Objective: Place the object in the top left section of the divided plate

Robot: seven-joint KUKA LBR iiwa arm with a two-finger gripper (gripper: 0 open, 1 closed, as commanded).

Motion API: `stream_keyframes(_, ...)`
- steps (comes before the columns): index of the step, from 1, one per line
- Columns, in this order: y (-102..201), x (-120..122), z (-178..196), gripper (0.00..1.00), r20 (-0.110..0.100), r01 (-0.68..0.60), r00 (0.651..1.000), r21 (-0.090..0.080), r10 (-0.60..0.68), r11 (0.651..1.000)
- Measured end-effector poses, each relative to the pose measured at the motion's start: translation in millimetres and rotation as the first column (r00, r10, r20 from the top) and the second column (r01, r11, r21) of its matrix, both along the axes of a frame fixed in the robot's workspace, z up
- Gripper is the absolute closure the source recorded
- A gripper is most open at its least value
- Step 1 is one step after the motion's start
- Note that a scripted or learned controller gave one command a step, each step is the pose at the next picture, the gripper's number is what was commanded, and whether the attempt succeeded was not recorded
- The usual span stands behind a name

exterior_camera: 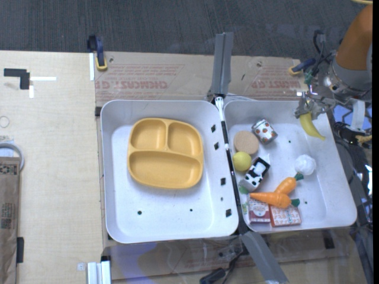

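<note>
Hanging over the right bin's [331,218] far right corner, the gripper [309,112] has a yellow banana [311,126] clamped between its jaws, the fruit dangling above the bin floor. The plate [166,153], yellow with three sections, lies in the left bin [112,176], well apart from the banana. In the right bin sit a tan disc [245,142], a yellow ball [241,161], a small can [264,131], a black-and-white toy [256,173], a white ball [305,164], a carrot [277,194] and a red packet [273,215]. Both bins rest on the surface [47,158].
</note>
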State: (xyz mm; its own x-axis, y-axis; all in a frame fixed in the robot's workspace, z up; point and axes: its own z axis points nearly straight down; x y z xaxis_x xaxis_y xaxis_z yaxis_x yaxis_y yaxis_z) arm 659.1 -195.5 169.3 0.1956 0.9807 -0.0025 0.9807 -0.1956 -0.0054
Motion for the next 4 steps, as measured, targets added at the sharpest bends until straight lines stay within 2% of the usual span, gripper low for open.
stream_keyframes(1,3.9,0.8,149.2,1.0,-0.001,0.195,0.981,-0.001,-0.195,0.981)
stream_keyframes(2,-10.1,1.6,256.7,1.0,-0.001,0.388,0.922,-0.003,-0.388,0.922)
stream_keyframes(4,-7.1,6.2,265.1,1.0,-0.017,0.379,0.925,-0.012,-0.379,0.925)
